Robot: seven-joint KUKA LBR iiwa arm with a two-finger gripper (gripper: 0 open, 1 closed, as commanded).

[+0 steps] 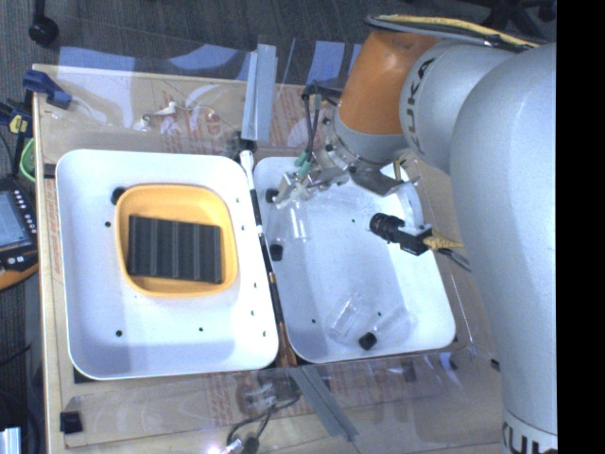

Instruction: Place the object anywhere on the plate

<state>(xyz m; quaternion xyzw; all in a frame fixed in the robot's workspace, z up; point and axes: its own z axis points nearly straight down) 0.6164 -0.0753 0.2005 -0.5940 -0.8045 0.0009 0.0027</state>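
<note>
A yellow plate (132,211) with rounded corners lies in the left bin (85,320). A dark grey ribbed object (176,249) rests flat on the middle of that plate. My gripper (295,189) hangs over the upper left corner of the right bin (326,277), close to the divide between the two bins. It is well to the right of the plate and apart from it. The orange band and grey wrist above hide much of the gripper. I see nothing held in it.
Clear plastic pieces (352,316) and a small black cap (367,341) lie near the right bin's front edge. A black cylindrical part (395,231) sticks out below the wrist. A small black bit (275,251) sits by the bin's left wall.
</note>
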